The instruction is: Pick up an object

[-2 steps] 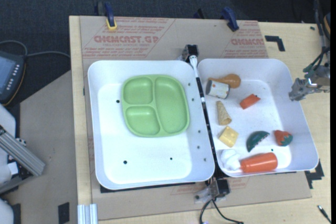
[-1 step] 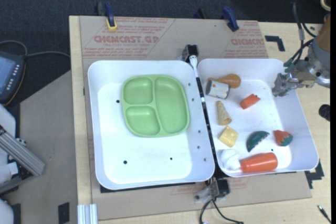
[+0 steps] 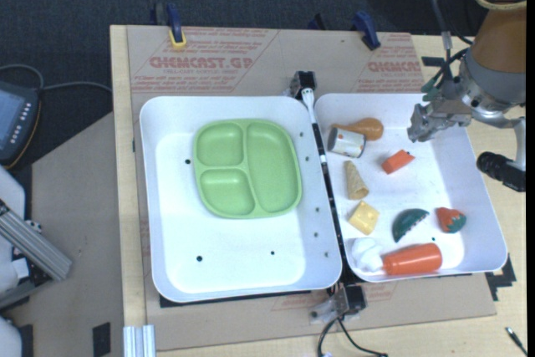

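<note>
You see two white bins; the left bin (image 3: 167, 263) holds one green divided plate (image 3: 248, 168), well left of the gripper (image 3: 426, 128). The right bin (image 3: 481, 205) holds eight small food pieces. Just below-left of the gripper lies one red block (image 3: 398, 162), long axis tilted, right end higher. The gripper hangs over the bin's upper right; whether it is spread or closed, you cannot tell.
</note>
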